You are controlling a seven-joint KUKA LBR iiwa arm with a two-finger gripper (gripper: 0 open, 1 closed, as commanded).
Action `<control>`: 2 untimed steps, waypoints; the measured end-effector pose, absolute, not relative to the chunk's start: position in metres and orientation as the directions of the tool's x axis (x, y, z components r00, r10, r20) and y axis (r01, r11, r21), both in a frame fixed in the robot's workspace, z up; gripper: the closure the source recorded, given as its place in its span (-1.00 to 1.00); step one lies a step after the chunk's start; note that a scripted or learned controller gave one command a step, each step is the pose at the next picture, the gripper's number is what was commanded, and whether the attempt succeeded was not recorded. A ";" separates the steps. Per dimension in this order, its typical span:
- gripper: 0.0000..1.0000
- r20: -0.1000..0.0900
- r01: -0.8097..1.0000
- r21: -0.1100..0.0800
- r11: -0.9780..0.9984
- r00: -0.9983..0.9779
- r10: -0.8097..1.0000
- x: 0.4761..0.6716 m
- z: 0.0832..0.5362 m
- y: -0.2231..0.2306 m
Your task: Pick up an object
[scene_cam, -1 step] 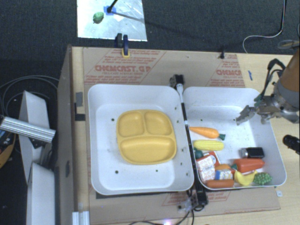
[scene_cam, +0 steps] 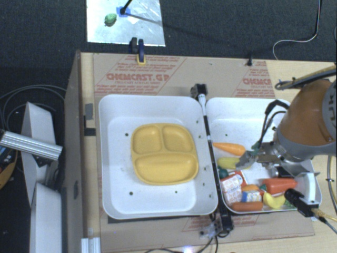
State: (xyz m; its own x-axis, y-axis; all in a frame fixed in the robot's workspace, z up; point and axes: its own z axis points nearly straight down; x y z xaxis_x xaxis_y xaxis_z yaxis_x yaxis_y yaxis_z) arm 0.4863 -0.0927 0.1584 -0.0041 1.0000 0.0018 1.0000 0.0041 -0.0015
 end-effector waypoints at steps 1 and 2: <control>-1.00 0.000 1.000 0.003 0.001 -0.001 1.000 0.487 0.104 -0.086; -1.00 -0.001 1.000 0.002 0.002 -0.002 1.000 0.553 0.084 -0.133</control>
State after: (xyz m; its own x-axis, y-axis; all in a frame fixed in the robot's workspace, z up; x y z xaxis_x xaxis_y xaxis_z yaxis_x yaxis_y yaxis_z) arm 0.5533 -0.1332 0.0843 -0.0022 1.0000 -0.0013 1.0000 0.0022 0.0021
